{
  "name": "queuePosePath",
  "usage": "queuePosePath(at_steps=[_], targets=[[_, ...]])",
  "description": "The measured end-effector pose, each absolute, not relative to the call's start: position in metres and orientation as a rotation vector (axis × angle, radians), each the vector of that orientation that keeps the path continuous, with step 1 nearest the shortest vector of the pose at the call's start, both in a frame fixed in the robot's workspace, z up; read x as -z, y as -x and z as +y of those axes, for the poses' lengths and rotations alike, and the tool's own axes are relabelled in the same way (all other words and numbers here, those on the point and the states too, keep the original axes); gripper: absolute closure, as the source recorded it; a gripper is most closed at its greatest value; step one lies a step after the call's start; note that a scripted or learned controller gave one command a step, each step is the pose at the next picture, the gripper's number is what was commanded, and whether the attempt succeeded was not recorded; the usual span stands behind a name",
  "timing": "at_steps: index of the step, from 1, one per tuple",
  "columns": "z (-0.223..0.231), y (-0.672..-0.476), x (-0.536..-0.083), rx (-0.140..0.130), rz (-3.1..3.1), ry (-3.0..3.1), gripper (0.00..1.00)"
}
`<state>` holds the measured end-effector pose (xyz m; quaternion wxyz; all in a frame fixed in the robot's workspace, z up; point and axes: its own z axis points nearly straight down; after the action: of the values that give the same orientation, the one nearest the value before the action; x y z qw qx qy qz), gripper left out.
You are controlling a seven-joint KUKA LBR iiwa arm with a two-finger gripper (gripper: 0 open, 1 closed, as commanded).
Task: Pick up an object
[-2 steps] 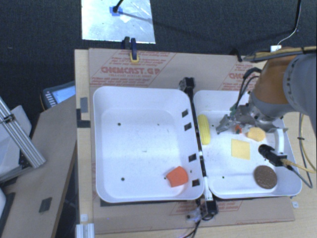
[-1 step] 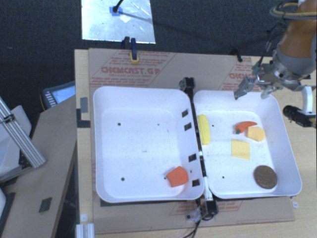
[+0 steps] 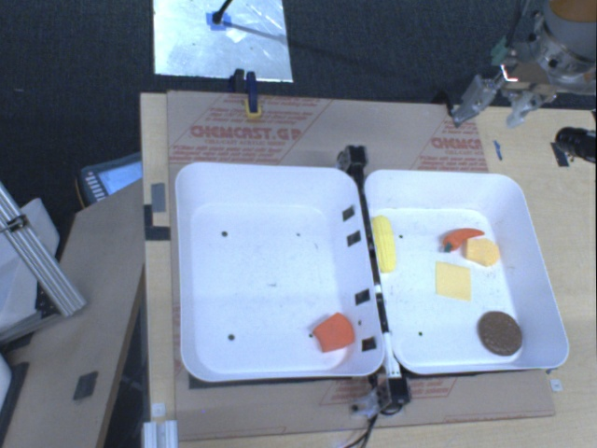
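My gripper (image 3: 492,104) hangs high at the top right, above the bench behind the right bin (image 3: 536,250), with its two fingers spread open and nothing between them. In the right bin lie a yellow corn cob (image 3: 383,243) by the left wall, an orange carrot piece (image 3: 461,238), an orange-yellow cheese block (image 3: 483,251), a flat yellow slice (image 3: 454,281) and a brown round cookie (image 3: 500,332). An orange wedge (image 3: 333,331) rests in the left bin (image 3: 252,203) near its front right corner.
A black divider clip strip (image 3: 364,250) runs between the two bins. A blue and yellow clamp (image 3: 250,94) sits on the cardboard behind the left bin. A shiny metal plate (image 3: 221,26) lies on the floor at the back.
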<state>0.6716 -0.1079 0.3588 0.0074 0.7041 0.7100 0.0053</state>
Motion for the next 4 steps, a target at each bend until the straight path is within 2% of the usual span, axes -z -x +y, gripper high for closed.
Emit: queuePosePath(at_steps=[2, 3, 4], targets=[[-0.119, -0.669, -0.493, -0.009, 2.222, -2.207, 0.00], [-0.157, -0.668, -0.527, -0.004, 2.216, -2.217, 0.00], [-0.189, -0.668, -0.536, -0.003, 2.216, -2.219, 0.00]])
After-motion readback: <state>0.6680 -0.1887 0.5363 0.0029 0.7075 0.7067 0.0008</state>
